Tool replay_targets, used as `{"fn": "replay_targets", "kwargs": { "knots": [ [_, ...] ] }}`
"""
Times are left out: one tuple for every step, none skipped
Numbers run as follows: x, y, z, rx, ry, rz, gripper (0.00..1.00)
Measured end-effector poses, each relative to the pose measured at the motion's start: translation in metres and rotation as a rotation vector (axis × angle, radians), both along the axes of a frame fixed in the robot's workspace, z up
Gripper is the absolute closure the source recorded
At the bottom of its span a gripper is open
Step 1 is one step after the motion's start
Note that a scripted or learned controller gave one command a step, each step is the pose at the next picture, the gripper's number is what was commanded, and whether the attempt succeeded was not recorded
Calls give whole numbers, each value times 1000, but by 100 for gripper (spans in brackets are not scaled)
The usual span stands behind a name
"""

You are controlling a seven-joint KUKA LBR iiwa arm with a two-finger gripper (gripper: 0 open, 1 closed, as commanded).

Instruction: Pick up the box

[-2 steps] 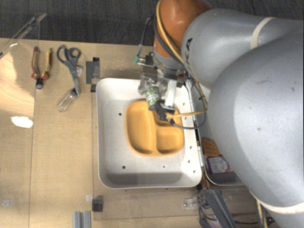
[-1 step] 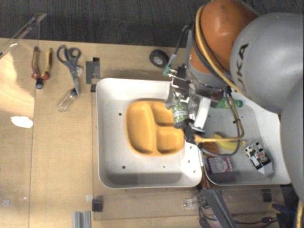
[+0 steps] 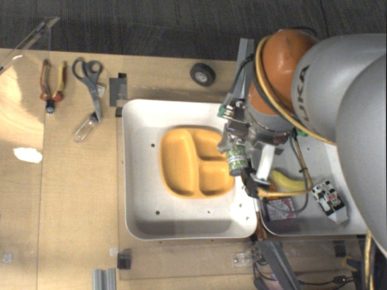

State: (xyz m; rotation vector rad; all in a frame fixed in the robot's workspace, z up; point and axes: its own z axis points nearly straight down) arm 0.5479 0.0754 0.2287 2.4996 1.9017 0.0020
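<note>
Box (image 3: 330, 199) lies near banana (image 3: 289, 183), arm (image 3: 341, 83) overhead.

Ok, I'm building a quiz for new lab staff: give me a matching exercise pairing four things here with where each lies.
Things:
1 scissors
2 banana
3 yellow tray
4 black roll

Places:
A in the right bin
B on the bench, just past the left bin's far rim
C in the left bin
D on the bench, left of both bins

Pairs: 1-D, 2-A, 3-C, 4-B
</note>
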Motion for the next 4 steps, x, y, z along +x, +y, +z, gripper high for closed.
{"fn": "replay_targets", "kwargs": {
  "knots": [
    [31,11,-7,1,-1,-61,100],
    [37,-30,45,-1,-4,296,100],
    [36,-23,-45,0,0,305,100],
    [85,34,-36,0,-2,350,100]
  ]
}}
